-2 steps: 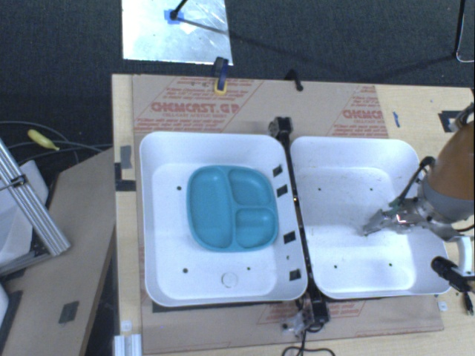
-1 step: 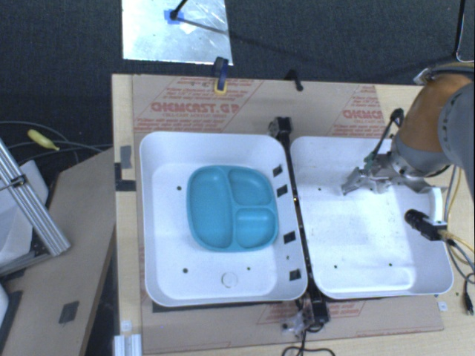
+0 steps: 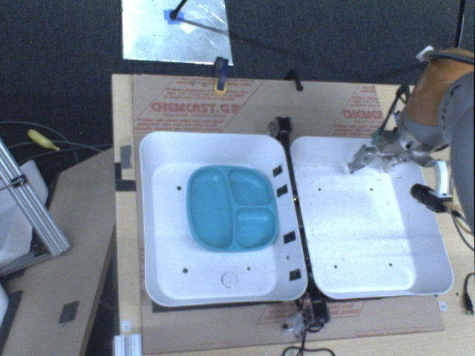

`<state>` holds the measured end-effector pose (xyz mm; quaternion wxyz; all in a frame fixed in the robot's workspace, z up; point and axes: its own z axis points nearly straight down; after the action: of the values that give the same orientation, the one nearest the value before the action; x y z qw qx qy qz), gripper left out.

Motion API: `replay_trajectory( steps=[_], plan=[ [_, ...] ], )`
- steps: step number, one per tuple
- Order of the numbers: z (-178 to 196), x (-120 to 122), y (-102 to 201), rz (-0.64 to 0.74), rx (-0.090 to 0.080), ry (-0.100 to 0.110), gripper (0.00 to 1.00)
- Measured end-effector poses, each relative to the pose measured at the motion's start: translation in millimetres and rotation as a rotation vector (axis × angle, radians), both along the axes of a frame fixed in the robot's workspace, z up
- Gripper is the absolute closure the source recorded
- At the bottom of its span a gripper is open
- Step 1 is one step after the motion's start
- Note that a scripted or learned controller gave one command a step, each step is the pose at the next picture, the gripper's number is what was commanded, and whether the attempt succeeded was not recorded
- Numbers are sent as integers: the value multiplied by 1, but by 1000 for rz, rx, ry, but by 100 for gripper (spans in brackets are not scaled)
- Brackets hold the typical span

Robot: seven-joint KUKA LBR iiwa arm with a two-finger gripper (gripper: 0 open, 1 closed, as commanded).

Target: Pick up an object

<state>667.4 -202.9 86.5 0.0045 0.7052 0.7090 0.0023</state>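
The end effector (image 3: pixel 365 159) hung over the right bin (image 3: pixel 371 273) near its 12 o'clock rim; whether it was released or clenched could not be told, and nothing showed in it. A blue divided plate (image 3: pixel 231 206) lay centred in the left bin (image 3: pixel 163 221), well apart at 9 o'clock.

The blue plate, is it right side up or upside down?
Right side up. The blue plate lies flat in the left bin, and its three hollow sections face upward with raised dividers between them.
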Motion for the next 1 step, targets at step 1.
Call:
replay_trajectory(
  steps=[1],
  plan=[
    [-2, -78, -5, -7, 4, 13, 0]
  ],
)
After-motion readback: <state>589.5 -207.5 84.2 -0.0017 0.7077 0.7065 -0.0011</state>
